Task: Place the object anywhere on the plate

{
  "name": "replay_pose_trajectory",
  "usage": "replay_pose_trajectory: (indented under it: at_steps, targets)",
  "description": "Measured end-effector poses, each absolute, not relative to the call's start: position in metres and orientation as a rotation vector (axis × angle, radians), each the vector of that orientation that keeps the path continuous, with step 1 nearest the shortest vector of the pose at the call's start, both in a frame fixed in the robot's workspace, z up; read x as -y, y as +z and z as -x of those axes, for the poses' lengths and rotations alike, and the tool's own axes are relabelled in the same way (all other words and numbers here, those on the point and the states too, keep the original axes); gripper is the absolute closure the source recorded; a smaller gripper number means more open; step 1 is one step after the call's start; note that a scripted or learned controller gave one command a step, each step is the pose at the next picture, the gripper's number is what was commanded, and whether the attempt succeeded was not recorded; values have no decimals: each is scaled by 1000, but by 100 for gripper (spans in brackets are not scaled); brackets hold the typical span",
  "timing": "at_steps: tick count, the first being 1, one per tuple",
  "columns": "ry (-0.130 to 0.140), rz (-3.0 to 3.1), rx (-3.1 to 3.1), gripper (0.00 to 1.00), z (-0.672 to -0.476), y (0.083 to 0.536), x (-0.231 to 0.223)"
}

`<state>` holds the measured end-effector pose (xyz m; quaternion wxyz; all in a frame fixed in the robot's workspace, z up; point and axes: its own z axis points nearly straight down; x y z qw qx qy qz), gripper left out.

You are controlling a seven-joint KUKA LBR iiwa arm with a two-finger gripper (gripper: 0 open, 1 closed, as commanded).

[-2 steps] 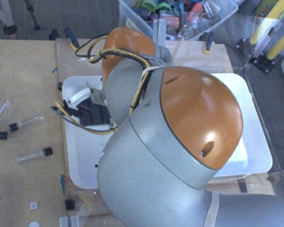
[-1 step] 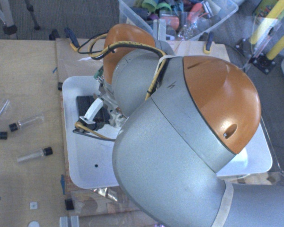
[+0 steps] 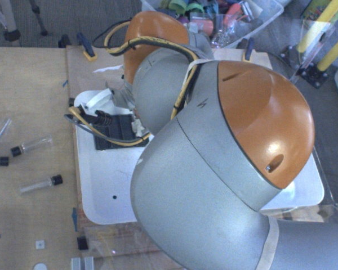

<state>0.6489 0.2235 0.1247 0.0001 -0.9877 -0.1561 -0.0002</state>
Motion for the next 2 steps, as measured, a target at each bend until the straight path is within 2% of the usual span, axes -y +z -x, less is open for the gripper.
replay_pose_trajectory:
  at_steps: [1,2]
  targets:
    - [5,2643,1698,100,-655,221,-225]
    - [8,2616,1737,100,-589,222,-225]
